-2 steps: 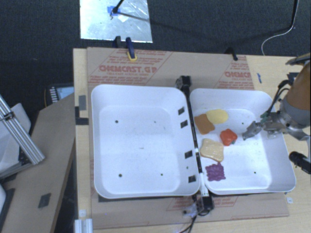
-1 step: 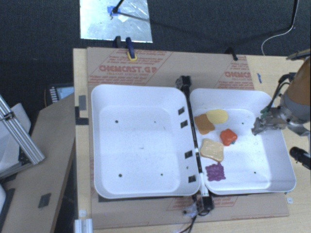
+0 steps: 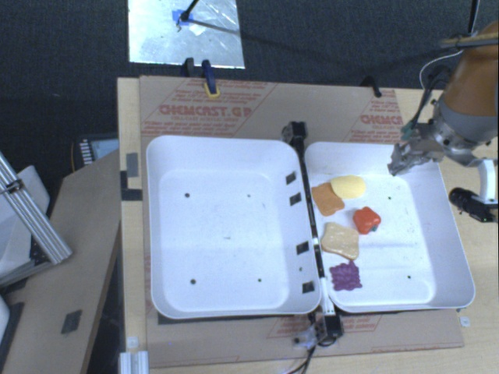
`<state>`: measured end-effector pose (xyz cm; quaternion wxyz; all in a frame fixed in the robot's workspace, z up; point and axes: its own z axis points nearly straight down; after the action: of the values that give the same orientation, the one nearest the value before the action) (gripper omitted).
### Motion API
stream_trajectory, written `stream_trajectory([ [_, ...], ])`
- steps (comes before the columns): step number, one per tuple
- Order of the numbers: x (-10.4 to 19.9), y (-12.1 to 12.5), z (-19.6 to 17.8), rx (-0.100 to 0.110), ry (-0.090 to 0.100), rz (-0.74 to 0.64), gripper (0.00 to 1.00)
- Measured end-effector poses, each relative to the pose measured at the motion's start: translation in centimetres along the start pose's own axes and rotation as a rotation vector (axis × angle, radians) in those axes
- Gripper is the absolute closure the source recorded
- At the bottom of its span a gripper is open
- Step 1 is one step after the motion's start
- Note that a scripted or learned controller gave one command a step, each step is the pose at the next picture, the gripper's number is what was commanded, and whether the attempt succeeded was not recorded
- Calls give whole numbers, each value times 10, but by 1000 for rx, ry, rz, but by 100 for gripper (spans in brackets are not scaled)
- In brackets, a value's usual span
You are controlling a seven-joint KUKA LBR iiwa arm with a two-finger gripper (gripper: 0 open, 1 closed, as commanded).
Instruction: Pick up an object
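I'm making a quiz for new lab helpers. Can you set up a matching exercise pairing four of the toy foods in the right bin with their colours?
Things:
1. lemon
2. pepper
3. grapes
4. bread slice

Colours:
A. purple
B. tan
C. yellow
D. red

Pairs: 1-C, 2-D, 3-A, 4-B

Two white bins point(image 3: 226, 150) are seen on a tan board point(image 3: 257, 104) printed with red lettering. In the right bin, a yellow piece point(image 3: 348, 186), an orange piece point(image 3: 327, 199), a red pepper point(image 3: 366, 220), beige bread point(image 3: 341, 240) and purple grapes point(image 3: 345, 276) are shown. A silver sheet point(image 3: 187, 22) is seen at upper left.
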<state>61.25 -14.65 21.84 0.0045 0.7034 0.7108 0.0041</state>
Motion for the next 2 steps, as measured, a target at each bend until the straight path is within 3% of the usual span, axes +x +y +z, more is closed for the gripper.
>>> stream_trajectory([
  [1, 103, -72, -29, 10, 5, -3, 100],
  [2, 155, -65, -144, -3, 3, -1, 100],
])
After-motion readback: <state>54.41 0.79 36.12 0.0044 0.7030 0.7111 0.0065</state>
